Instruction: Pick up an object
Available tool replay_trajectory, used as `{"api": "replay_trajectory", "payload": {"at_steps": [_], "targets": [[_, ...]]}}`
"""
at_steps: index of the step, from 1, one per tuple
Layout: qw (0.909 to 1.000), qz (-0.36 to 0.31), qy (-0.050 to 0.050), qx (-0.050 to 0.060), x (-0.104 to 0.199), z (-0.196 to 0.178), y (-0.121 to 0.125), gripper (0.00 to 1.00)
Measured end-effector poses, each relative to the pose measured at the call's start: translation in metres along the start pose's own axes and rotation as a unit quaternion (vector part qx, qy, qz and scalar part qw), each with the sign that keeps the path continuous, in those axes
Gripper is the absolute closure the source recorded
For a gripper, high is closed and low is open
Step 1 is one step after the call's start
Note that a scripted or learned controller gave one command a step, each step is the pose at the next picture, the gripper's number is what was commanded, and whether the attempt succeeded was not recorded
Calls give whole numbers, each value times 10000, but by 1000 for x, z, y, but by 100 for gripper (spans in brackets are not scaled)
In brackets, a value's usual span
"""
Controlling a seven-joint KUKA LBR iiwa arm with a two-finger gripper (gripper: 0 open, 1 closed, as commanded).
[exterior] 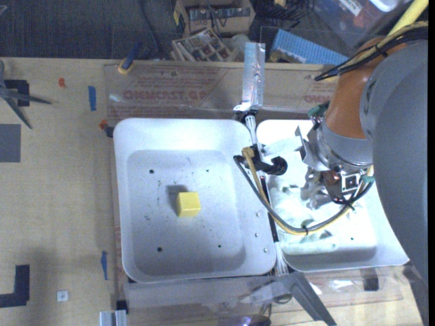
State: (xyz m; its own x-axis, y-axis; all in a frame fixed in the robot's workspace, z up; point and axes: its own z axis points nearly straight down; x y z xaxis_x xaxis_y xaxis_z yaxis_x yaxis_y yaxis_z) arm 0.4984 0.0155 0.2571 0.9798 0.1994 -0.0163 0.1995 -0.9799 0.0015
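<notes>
In the left bin (136, 141) lies one yellow block (189, 204); the hand's (318, 197) state can't be told.

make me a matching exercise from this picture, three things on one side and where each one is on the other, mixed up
Things:
1. yellow block
2. hand
3. blue strip

Places:
A. over the right bin
B. on the wooden bench, left of both bins
C. inside the left bin

Pairs: 1-C, 2-A, 3-B
</notes>
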Motion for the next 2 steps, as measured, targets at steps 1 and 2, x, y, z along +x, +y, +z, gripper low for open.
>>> {"api": "replay_trajectory", "payload": {"at_steps": [1,2], "targets": [[10000,14,-7,-8,0,-8,1,100],[9998,-203,55,13,-12,0,-35,100]]}}
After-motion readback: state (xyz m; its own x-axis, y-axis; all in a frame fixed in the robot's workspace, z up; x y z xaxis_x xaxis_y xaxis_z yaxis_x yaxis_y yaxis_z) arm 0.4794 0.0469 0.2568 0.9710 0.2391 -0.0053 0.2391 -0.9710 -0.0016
